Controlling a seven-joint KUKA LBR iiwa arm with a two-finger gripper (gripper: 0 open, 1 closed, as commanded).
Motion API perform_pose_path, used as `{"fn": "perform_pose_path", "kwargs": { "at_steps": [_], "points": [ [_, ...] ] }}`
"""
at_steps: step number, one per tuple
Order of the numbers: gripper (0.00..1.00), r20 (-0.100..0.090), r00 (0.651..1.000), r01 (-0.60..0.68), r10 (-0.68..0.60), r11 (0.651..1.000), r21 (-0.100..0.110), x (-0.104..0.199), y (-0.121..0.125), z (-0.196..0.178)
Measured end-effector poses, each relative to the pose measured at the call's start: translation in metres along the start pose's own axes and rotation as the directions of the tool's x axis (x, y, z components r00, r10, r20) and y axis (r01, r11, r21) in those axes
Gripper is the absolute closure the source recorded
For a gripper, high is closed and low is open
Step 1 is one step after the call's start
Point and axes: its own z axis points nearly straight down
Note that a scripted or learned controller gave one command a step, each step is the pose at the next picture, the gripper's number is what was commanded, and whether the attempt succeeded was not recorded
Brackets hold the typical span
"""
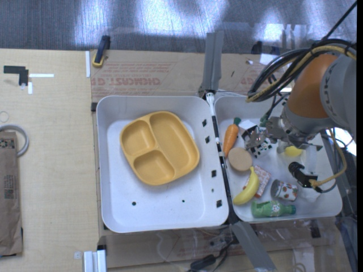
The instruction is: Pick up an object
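The gripper [258, 139] sits low in the right bin [334, 208], at the middle right of the frame. You cannot tell how it is set. Just under it lies a black-and-white toy [262, 148]. Near it are a carrot [229, 137], a banana [248, 188] and a green bottle [272, 209]. A yellow plate [159, 147] lies in the left bin [113, 208].

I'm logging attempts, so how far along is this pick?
Done: the arm has reached over the right bin, with the end effector low among the items near the carrot and banana. In hand: nothing visibly gripped. Left: closing on an item and lifting it. The yellow plate sits in the left bin.
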Motion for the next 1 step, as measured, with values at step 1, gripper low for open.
{"fn": "perform_pose_path", "kwargs": {
  "at_steps": [1],
  "points": [
    [1.00,0.001,1.000,-0.004,0.004,1.000,0.000,-0.0013,0.0000,-0.0091]
  ]
}}
